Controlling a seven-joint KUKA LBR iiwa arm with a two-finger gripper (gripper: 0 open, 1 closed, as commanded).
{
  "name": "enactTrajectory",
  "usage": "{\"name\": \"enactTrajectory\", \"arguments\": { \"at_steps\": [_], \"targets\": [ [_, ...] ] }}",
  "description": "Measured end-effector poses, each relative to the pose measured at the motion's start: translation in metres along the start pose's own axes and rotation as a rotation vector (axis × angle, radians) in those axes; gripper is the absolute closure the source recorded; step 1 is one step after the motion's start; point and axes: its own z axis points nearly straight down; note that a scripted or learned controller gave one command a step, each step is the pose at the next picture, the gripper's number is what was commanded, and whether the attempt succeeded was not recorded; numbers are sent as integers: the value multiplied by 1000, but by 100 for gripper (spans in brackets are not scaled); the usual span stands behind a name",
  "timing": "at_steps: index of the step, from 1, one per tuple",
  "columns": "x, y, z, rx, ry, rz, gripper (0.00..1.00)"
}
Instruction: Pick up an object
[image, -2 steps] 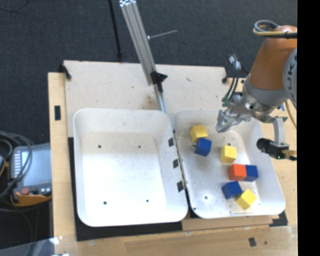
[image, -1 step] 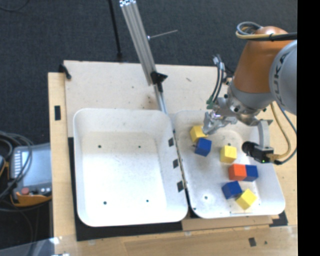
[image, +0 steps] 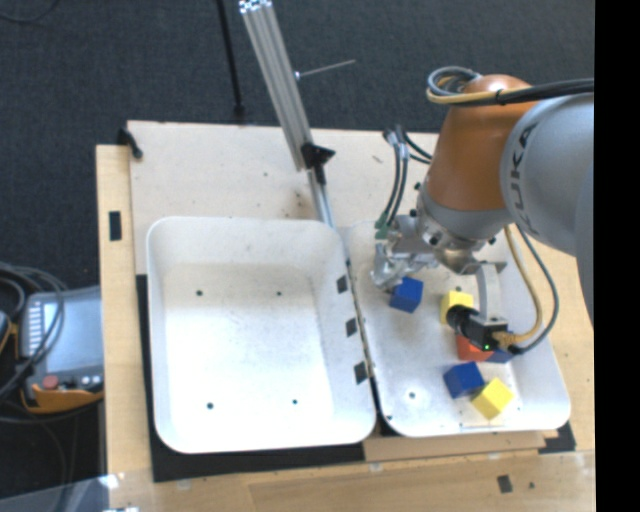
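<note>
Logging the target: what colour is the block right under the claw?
Blue block, seen in the camera view.

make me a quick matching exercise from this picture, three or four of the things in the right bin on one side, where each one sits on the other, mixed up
Things:
1. blue block under the hand
2. second blue block
3. yellow block near the front rim
4. orange block

Places:
A. nearest the bin's front right corner
B. just left of that yellow block, touching it
C. close to the divide between the two bins, farthest back of the four
D. partly hidden behind a black cable fitting

Pairs: 1-C, 2-B, 3-A, 4-D
</note>
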Motion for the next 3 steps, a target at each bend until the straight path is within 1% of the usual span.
{"name": "enactTrajectory", "arguments": {
  "at_steps": [1,2,3],
  "targets": [
    [53,-28,6,0,0,-1,100],
    [94,-55,8,0,0,-1,100],
    [92,-54,9,-1,0,6,0]
  ]
}}
